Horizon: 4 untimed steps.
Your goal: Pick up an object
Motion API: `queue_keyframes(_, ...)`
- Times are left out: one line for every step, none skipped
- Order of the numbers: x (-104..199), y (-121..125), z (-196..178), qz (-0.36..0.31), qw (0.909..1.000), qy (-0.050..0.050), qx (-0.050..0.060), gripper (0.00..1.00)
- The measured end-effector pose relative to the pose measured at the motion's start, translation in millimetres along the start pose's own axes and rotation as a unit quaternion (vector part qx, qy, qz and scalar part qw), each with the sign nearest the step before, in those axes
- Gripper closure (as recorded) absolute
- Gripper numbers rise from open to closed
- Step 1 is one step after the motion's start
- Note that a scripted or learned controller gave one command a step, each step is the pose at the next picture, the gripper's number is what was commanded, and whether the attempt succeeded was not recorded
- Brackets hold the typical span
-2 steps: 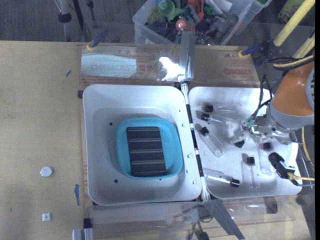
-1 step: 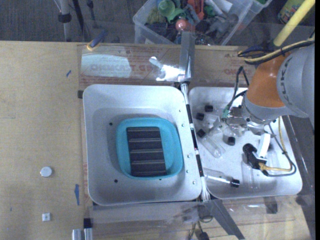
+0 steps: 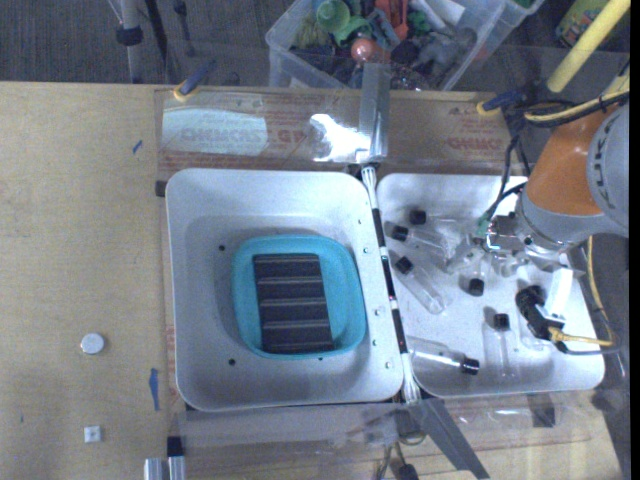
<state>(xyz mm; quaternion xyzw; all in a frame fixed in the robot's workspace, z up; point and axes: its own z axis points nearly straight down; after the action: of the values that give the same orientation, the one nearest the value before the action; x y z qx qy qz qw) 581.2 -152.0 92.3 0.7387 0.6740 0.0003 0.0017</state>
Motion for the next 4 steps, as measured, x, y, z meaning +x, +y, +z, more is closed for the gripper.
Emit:
queue_keyframes(-0.5,0.4,-9.6,0.001,1.0,0.0,-0.001,1.0)
queue_keyframes(66.1,36.6,-104.6,0.054,0.9985,0.0,0.002,1.0)
queue_keyframes(67.0,37.3,-114.3,0.053,0.9986,-0.001,0.001,1.0)
queue_keyframes(67.8,38.0,-124.1,0.051,0.9987,-0.002,0.0,1.0)
